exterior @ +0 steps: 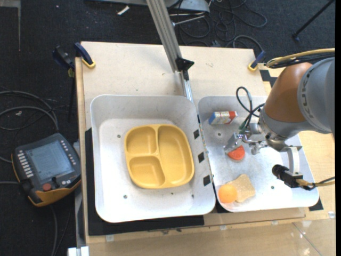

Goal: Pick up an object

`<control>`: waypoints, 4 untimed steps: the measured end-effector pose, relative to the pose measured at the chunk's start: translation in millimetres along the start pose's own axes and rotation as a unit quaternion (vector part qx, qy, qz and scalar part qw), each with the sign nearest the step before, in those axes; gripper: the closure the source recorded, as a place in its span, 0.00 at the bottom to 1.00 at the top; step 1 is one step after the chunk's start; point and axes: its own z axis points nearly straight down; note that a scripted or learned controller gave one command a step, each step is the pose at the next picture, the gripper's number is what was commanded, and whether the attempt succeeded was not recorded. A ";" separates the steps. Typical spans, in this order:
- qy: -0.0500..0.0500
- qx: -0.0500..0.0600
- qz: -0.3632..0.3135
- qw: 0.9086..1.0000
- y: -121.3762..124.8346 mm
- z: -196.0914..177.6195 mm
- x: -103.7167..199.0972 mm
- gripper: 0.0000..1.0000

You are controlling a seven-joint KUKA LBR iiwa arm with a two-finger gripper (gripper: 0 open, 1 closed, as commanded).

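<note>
Several small objects lie in the right bin point(277, 196). A red piece point(236, 153) sits near its middle, directly under my gripper point(242, 141), whose metal fingers hang just above and around it. A small white carton with red and blue ends point(222, 117) lies toward the bin's back. An orange ball point(227, 193) rests at the front edge, touching a tan sponge-like slab point(245, 188). The grey arm with its orange band point(290, 97) reaches in from the right.
The left bin point(106, 143) holds a yellow plate with three compartments point(159, 156). A slanted metal pole point(168, 33) rises from between the bins. A teach pendant point(45, 167) lies on the floor at the left.
</note>
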 end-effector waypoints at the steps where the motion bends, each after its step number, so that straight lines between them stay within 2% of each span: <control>1: 0.000 -0.003 0.000 1.000 0.1 8.2 0.5 0.00; 2: 0.000 -0.004 -0.001 1.000 0.7 -2.6 0.6 1.00; 4: -0.001 -0.007 -0.002 1.000 4.9 -130.4 0.8 1.00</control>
